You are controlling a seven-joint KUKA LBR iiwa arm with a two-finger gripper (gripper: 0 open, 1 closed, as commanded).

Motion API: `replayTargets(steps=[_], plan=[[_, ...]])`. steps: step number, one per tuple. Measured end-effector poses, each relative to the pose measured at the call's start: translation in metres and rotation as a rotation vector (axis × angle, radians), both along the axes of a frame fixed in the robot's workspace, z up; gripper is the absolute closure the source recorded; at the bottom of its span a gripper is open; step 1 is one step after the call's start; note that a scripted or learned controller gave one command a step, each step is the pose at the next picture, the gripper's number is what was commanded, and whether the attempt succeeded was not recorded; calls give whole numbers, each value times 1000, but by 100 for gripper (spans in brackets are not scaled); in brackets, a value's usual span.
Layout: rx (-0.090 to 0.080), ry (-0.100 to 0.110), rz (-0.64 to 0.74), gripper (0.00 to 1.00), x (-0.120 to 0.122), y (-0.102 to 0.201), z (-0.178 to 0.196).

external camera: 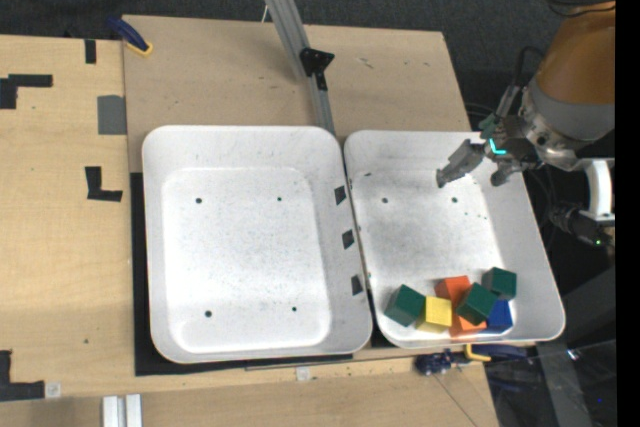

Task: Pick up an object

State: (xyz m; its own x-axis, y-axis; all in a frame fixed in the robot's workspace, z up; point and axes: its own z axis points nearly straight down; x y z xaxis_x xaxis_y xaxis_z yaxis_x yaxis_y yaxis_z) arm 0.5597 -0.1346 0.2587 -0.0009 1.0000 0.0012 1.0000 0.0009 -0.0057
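Several small blocks lie bunched in the near right corner of the right bin [400, 175]: a dark green block [406, 303], a yellow block [437, 313], an orange block [453, 287], two more green blocks [481, 301] [501, 281] and a blue block [500, 316]. My gripper [480, 167] hangs over the far right part of that bin, well behind the blocks. Its fingers stand open with nothing between them.
The left bin [240, 245] sits beside the right one, their rims touching. A slanted metal pole [285, 5] runs down to the gap between the bins at the back. Black tape marks lie on the wooden bench [60, 115] at the left.
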Motion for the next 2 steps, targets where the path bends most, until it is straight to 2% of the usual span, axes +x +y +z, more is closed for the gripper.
replayTargets(steps=[1, 2], plan=[[-1, -5, 1, 0, 1, 0, 2], [-1, 0, 0, 0, 6, 2, -43]])
